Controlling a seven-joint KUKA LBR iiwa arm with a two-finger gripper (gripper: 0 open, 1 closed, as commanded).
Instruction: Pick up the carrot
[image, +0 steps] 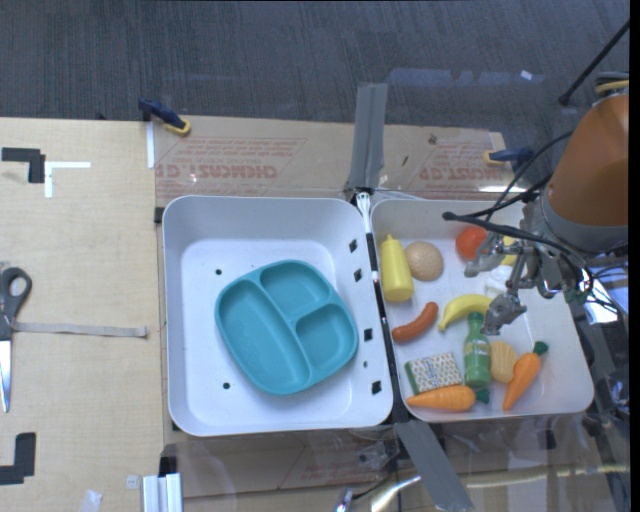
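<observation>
Where the arm reaches in from the right, its gripper hangs over the right bin, fingers spread apart and nothing between them.

Right bin, contents:
- Carrot, orange with a green top, lying tilted at the near right of the bin, green end pointing far-right. It sits nearer than the gripper and slightly to its right, apart from the fingers, not touched by them.
- Second carrot, lying flat along the near wall, left of the first carrot, well apart from the gripper.
- Green bottle, upright or nearly so, directly on the near side of the gripper's lower finger; whether they touch cannot be told.
- Banana, just left of the gripper.
- Tomato, red, at the far side, just beside the gripper's upper finger.
- Yellow bottle, against the left wall.
- Beige egg-shaped item, just right of the yellow bottle.
- Sausage, between the yellow bottle and the patterned packet.
- Small pale yellow item, between the green bottle and the first carrot; too small to identify.

Left bin, contents:
- Teal divided plate, three compartments, lying in the middle.

Bench, left of the bins:
- Scissors, at the left edge.
</observation>
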